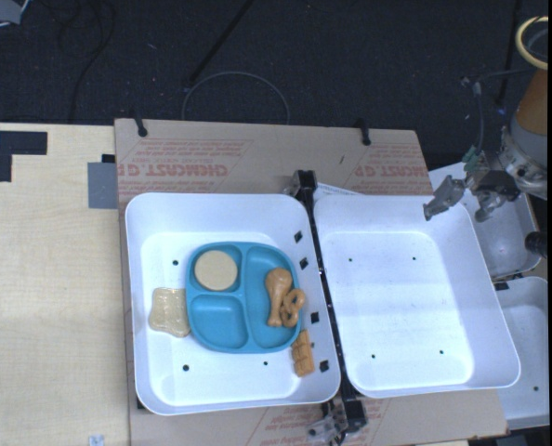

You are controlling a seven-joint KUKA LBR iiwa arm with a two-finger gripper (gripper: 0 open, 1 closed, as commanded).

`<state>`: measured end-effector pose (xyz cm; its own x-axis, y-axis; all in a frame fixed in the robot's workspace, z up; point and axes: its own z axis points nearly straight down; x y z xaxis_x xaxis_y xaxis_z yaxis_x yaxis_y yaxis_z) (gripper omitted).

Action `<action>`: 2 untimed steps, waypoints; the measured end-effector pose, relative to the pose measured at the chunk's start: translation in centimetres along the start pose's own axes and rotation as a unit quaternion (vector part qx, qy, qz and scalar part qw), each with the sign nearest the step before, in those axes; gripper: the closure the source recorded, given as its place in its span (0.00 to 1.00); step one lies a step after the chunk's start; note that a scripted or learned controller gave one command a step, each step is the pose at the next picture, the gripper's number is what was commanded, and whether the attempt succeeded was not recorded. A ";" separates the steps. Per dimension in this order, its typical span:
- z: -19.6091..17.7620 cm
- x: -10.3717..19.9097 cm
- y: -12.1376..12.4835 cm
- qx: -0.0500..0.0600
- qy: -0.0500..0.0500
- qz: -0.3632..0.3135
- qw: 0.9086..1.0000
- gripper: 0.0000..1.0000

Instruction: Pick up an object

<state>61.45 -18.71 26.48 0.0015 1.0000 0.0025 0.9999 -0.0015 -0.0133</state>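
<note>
The gripper (464, 200) is seen at the far right corner of the right bin (415, 379), and its two fingers are spread apart with nothing between them. To do this step well, the gripper should be carried over to the left bin (155, 379), set straight above one thing, and brought down with a finger on each side before it is closed.

In the left bin a blue tray (222, 323) is laid. A round tan cookie (215, 269) and a brown pretzel piece (283, 297) are held in it. A pale waffle piece (169, 311) touches the tray's left edge. A small brown snack (302, 353) is found just beside its right corner.
</note>
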 end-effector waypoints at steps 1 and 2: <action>-0.7 0.0 0.2 -0.006 -0.001 -0.001 1.000 0.00; 4.7 0.8 -0.5 -0.003 0.000 0.000 1.000 0.00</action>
<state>60.85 -17.93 21.81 0.0012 1.0000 0.0021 1.0000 -0.0012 -0.0077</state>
